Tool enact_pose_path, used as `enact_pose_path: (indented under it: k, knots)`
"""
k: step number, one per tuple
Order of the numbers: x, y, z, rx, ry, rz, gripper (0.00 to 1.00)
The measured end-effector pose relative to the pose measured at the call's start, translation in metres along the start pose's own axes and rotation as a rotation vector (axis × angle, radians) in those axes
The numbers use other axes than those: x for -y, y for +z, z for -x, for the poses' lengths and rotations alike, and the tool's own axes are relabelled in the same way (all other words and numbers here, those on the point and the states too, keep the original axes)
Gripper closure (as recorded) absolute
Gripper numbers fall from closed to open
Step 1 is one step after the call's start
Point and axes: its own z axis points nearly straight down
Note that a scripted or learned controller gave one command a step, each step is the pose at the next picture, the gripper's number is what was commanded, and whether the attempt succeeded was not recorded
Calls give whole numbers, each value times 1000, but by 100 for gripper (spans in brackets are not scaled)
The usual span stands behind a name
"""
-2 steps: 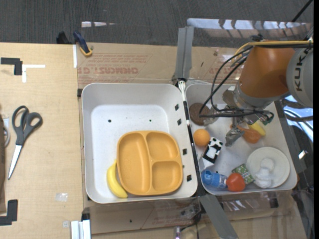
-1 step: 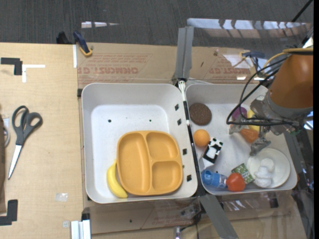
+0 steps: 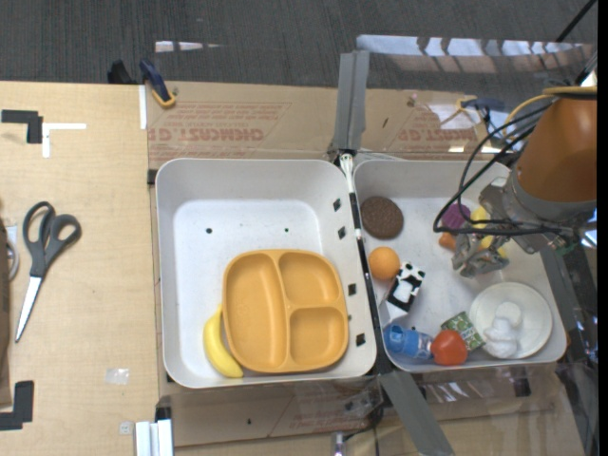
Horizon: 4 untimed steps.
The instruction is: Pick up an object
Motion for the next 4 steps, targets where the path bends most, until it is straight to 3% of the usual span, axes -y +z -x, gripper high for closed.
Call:
enact_pose_path:
  k: [1,2,3,4]
  knots:
    - [0,-144,85,-5,51,1,100]
    - [0,-144,85,-6,52,3,0]
    - [21,-86,28,-8,262,2,0]
    - [16,6,65,-7,297,2,0]
